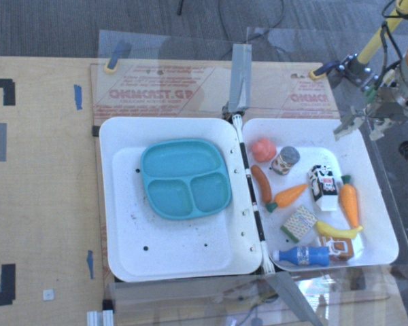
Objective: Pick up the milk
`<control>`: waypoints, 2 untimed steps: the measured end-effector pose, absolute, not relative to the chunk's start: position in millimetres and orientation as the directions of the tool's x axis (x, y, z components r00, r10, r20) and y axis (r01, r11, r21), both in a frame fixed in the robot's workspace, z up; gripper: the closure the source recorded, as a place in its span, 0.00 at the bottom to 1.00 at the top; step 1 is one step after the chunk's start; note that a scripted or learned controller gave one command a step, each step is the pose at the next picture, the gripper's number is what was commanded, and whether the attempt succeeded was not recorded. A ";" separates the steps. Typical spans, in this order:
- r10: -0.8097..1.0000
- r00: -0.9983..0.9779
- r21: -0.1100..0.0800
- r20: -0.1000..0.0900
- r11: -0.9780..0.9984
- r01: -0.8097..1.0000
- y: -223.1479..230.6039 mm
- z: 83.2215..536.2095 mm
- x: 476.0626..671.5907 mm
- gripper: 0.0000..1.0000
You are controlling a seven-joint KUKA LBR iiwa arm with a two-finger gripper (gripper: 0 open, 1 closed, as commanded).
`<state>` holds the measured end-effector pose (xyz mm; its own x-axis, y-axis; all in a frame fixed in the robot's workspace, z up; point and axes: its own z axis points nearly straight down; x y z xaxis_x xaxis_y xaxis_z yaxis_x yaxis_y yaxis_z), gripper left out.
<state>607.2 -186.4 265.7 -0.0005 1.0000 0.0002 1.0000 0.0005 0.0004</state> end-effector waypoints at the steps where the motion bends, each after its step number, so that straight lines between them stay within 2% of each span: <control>1: 0.985 0.173 -0.002 0.001 -0.173 0.985 -188.6 99.4 564.7 0.00; 2: 0.984 0.178 0.000 0.000 -0.178 0.984 -191.6 109.0 564.3 1.00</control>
<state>564.3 -191.6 109.0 0.1779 0.9841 -0.0002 0.9841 -0.1779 0.0001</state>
